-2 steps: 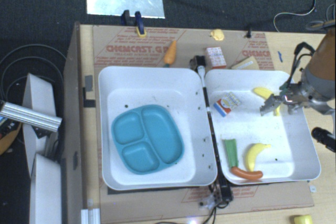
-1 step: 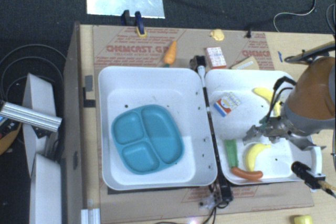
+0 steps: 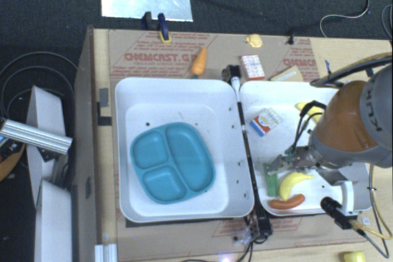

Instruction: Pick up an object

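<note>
The arm is reaching in over the right bin (image 3: 288, 104), and its gripper (image 3: 293, 161) is hanging low just above the toys at the near end of that bin. How far the gripper is open cannot be told from this slant, since the wrist is covering it, and nothing is showing as held.

Directly below the gripper a yellow banana (image 3: 296, 180) is lying on its side, touching or nearly touching the tool. Just beyond it, toward the bin's near wall, an orange sausage (image 3: 286, 202) is lying alongside. To the gripper's left a green block (image 3: 271, 181) is standing against the divider side, and farther away on that side a small white carton (image 3: 265, 121) is resting flat. The blue divided plate (image 3: 172, 162) is sitting well apart in the left bin (image 3: 141, 98).

The banana is looking like the likeliest target. Judging by its look, it is probably a light, hollow plastic toy, smooth and curved, so it could be slipping or rolling out of a pinch. Closing across its thick middle, square to its length, is seeming safest.
</note>
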Tool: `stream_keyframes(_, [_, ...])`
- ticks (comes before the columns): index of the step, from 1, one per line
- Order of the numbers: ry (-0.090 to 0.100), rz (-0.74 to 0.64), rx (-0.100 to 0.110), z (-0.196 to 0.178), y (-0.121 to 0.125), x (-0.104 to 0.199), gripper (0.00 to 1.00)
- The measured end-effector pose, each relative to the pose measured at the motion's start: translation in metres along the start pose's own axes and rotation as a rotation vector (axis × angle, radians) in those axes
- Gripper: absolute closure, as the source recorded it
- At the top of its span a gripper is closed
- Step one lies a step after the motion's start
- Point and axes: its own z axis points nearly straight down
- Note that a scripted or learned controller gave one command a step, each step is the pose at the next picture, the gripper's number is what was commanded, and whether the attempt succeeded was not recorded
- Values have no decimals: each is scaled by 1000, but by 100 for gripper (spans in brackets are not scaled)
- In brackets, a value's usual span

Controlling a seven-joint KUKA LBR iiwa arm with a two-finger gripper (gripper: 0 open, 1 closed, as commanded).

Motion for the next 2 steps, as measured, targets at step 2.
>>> stream_keyframes(2, [1, 2, 5, -21, 31, 14, 0])
